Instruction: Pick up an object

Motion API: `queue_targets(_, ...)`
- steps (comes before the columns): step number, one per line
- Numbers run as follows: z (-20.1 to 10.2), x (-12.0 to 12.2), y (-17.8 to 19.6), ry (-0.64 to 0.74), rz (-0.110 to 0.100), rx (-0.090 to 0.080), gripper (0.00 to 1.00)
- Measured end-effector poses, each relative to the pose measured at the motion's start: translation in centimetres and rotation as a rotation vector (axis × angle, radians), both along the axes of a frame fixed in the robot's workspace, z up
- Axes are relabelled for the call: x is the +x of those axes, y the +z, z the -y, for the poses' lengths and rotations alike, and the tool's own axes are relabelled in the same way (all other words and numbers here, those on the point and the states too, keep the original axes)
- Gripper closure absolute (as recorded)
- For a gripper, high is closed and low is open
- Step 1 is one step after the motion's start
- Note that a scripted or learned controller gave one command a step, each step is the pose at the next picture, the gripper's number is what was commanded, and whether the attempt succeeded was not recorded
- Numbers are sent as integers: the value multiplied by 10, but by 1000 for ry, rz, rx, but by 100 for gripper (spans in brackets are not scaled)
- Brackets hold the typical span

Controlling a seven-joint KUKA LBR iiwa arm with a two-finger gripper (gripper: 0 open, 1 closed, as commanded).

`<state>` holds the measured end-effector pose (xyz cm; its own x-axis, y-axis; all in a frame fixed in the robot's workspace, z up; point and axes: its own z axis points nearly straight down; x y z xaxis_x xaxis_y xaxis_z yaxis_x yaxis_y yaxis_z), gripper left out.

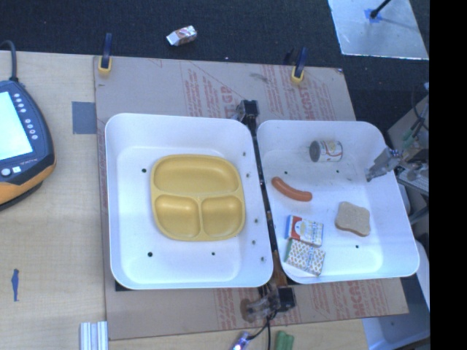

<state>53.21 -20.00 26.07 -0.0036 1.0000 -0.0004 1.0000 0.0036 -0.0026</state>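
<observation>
The right bin [387, 261] holds several objects. A small tin can [326, 151] lies on its side near the back. In the middle is a hot dog sausage [292, 189], with a slice of bread [353, 219] toward the right. Two small printed packets sit near the front, one red and white [304, 230] and one green-patterned [304, 257]. My gripper [382, 165] comes in over the bin's right rim, to the right of the can and above the bread. It is apart from every object.
The left bin [124, 261] holds a yellow divided plate [197, 197]. A teach pendant [20, 141] lies on the bench at far left. Clamps [298, 65] hold the cardboard sheet at the back. A wrapper [182, 36] lies on the dark floor beyond.
</observation>
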Motion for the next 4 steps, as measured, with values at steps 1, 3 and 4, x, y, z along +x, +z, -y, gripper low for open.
queue_targets(1,11,48,-99,4,-3,0,0)
queue_targets(3,-37,125,-167,1,3,-2,0)
queue_targets(4,-42,125,-167,-1,3,-2,0)
